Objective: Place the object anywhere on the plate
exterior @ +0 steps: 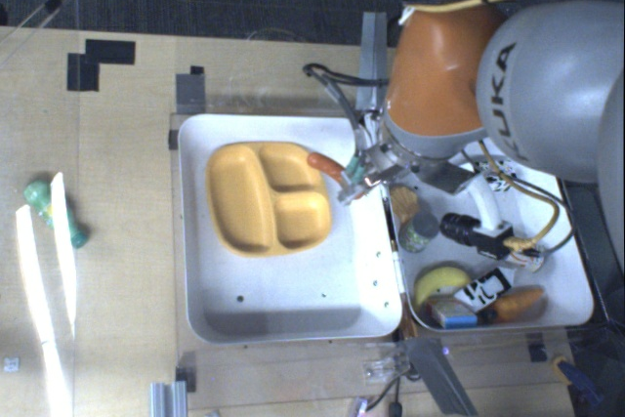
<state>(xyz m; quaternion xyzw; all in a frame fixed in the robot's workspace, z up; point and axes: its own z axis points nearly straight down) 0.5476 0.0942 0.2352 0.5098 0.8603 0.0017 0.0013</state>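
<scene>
Above the plate's right rim, camera view: tool (354,179) sits with a small orange-red stick (324,164) jutting leftward from its tip, over the upper right compartment of the yellow plate (244,200). Grip state: cannot tell, tip too cluttered. Plate lies in the left bin (293,308). Advice: carry further left so the whole stick clears the rim, lower close, then release. Dropped on the rim, it could roll off.

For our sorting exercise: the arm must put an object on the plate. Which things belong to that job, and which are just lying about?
Job: yellow plate; gripper; orange-red stick at the gripper's tip.
Lying about: banana in the other bin; green toy on the bench.
</scene>
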